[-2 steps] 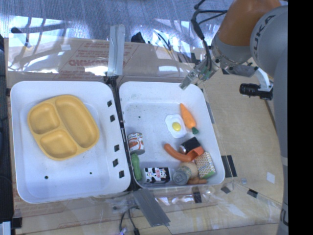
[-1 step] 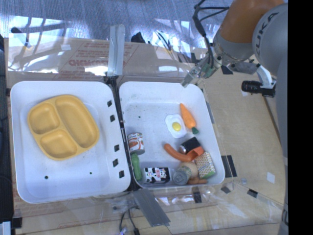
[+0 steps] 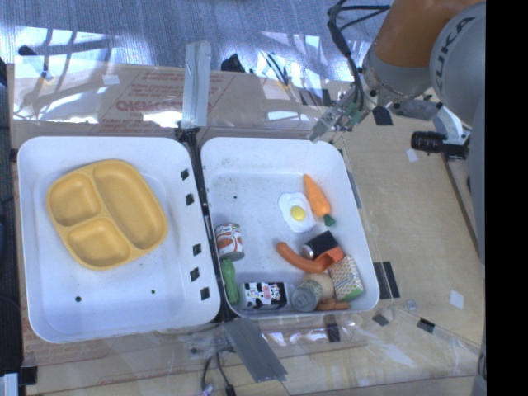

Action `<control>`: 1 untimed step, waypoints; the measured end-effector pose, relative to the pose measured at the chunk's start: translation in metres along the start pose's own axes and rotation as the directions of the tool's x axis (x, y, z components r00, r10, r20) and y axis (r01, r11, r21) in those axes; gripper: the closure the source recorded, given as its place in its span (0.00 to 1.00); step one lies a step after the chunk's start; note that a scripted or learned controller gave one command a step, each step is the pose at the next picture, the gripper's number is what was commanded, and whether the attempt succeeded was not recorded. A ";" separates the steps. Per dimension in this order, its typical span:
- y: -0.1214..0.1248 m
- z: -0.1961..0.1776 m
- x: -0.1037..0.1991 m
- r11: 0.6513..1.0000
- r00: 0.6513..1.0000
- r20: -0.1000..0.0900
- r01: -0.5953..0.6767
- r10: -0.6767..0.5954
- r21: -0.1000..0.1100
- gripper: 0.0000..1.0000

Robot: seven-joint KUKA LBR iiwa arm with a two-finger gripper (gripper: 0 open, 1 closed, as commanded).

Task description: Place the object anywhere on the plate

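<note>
A yellow three-compartment plate [image 3: 103, 213] lies in the left bin [image 3: 49, 312] with nothing on it. The right bin [image 3: 247, 167] holds the toy objects: a carrot [image 3: 316, 197], a fried egg [image 3: 296, 212], a small can [image 3: 229, 242], an orange sausage [image 3: 299, 258], a green vegetable [image 3: 229, 281], a black-and-white carton [image 3: 264, 294], a black block [image 3: 321, 244] and a patterned wedge [image 3: 348, 278]. My gripper [image 3: 337, 120] hangs above the right bin's far right corner, high over the bench, away from every object and with nothing seen in it.
The arm's grey body and orange band [image 3: 421, 23] fill the top right. Cables [image 3: 351, 11] loop above the gripper. A metal divider strip [image 3: 195, 85] stands behind the seam between the bins. Bare cardboard bench [image 3: 412, 221] lies right of the right bin.
</note>
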State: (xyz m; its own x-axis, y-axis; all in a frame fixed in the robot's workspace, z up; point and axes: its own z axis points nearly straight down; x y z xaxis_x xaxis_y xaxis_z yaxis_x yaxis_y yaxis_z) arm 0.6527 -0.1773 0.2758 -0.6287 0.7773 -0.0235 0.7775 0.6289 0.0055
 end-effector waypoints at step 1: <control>0.001 -0.011 -0.001 1.000 1.000 0.007 0.006 -0.006 -0.003 1.00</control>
State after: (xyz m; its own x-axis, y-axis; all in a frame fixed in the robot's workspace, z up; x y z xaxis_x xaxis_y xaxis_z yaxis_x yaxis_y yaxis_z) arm 0.6540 -0.1769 0.2867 -0.6332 0.7734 -0.0302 0.7736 0.6336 0.0079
